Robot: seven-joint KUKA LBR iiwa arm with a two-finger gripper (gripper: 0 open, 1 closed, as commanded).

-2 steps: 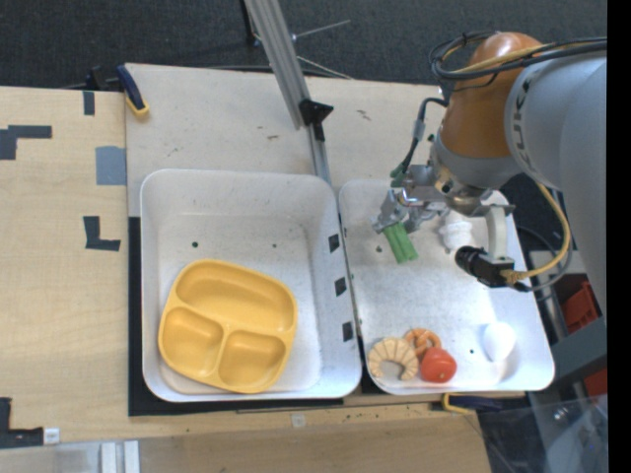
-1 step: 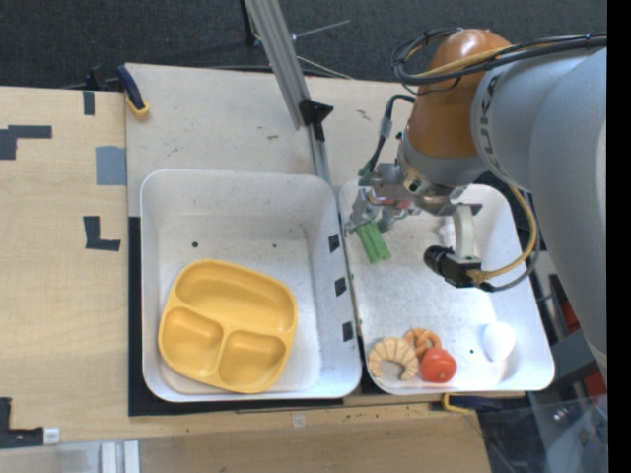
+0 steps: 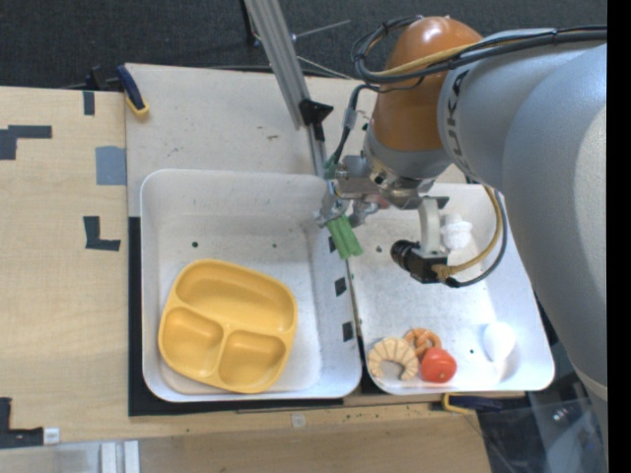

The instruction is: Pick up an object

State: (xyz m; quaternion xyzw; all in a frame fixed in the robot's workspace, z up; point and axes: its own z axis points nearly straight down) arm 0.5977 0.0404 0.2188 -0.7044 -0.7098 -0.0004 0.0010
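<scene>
White bins (image 3: pixel 237 190), green object (image 3: pixel 345 236) below fingers (image 3: pixel 338 205)

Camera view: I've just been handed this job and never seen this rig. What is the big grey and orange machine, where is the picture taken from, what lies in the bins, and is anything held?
The picture comes from one fixed camera above the bench, looking down at a slant. The grey machine with the orange band is a robot arm reaching in from the right. Its gripper sits over the divide between two shallow white bins, and a green object shows at its tip; whether it is actually gripped is hard to tell. The left bin holds a yellow divided plate. The right bin holds a red tomato-like ball, a tan shrimp-like toy, and two white objects, one near the arm and one by the near corner.
</scene>
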